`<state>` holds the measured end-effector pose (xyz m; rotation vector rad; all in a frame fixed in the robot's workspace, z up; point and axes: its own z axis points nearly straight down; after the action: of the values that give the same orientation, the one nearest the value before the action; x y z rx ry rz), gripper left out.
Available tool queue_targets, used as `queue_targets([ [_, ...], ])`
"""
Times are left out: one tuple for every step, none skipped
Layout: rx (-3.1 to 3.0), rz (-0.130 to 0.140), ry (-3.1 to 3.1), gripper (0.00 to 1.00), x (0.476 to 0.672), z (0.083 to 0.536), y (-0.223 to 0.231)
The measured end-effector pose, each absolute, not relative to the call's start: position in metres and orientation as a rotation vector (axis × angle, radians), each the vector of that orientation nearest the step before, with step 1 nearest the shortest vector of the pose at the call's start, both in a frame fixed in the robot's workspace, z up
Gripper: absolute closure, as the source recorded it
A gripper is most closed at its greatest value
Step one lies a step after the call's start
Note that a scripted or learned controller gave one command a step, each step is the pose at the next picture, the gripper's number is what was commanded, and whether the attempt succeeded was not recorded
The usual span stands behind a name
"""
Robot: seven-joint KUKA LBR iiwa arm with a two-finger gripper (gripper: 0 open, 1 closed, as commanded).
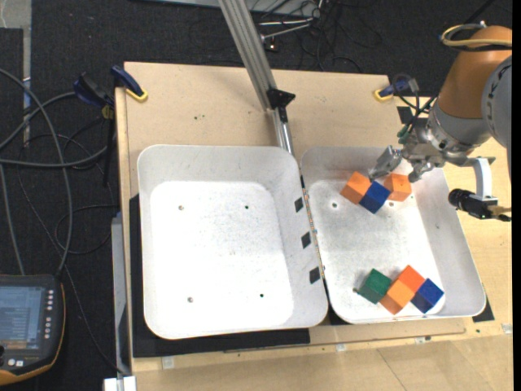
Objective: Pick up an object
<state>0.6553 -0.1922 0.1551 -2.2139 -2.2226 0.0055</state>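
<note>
In the right bin [456, 243], near its far edge, an orange block [356, 187], a blue block [375, 196] and a second orange block [400, 186] lie close together. My gripper [402, 166] hangs just above them, its fingers spread apart, one finger [386, 165] over the blue block and the other by the second orange block. Nothing is between the fingers. At the bin's near edge sit a green block [376, 285], an orange block [404, 288] and a blue block [427, 295] in a row.
The left bin [163, 243] lies beside the right one. A slanted metal pole [248, 39] crosses the bench's far side and ends near the bins' dividing rims. Clamps [126, 81] hold the bench corners. Cables and a teach pendant [28, 324] lie on the left.
</note>
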Motion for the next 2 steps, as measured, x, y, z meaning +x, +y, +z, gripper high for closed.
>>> queue_targets([
  [-2.228, -0.01, -2.234, 0.0, 0.6593, 0.1313, -0.1935],
  [-2.227, -0.01, -2.238, 1.0, 0.6598, 0.1404, -0.1934],
])
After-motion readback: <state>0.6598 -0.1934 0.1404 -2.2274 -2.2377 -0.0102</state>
